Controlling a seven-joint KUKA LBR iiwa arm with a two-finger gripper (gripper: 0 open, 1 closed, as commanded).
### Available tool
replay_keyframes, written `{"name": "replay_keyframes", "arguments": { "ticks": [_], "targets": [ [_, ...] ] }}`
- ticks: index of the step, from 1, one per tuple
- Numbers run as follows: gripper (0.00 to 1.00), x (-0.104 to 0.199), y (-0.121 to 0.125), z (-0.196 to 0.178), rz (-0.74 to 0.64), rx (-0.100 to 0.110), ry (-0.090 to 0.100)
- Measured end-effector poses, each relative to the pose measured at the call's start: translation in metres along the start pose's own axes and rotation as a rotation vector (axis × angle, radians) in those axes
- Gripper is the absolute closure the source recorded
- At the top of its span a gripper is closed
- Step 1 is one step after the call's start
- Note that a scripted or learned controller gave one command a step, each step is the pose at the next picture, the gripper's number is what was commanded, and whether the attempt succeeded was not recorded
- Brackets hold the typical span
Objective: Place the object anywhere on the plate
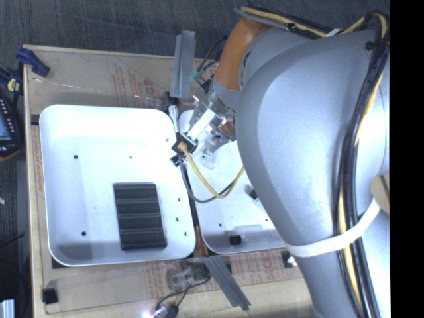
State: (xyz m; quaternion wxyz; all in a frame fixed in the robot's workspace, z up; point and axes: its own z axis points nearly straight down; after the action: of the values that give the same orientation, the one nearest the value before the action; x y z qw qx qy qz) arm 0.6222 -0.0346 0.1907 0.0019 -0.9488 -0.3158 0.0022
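The plate (139, 215) is a black ribbed rectangle lying flat in the front half of the left bin (66, 144). My gripper (212, 148) hangs over the left end of the right bin (228, 207), close to the divide between the two bins, up and to the right of the plate. The arm's grey body (311, 144) hides most of the right bin. A small dark thing (234, 240) lies near the right bin's front wall; I cannot tell what it is. I cannot make out anything held at the gripper.
A yellow cable (211, 189) loops down from the wrist over the right bin's floor. Grey metal brackets stand at the back (183, 61) and front (225, 283) of the gap between the bins. A blue clamp (32, 61) sits at the bench's back left corner.
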Motion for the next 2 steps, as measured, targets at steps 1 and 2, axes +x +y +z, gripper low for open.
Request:
{"name": "replay_keyframes", "arguments": {
  "ticks": [1,2],
  "targets": [
    [1.0,-0.041,-0.096,-0.007,0.202,0.002,-0.002],
    [1.0,0.119,-0.183,-0.036,0.375,-0.004,0.004]
  ]
}}
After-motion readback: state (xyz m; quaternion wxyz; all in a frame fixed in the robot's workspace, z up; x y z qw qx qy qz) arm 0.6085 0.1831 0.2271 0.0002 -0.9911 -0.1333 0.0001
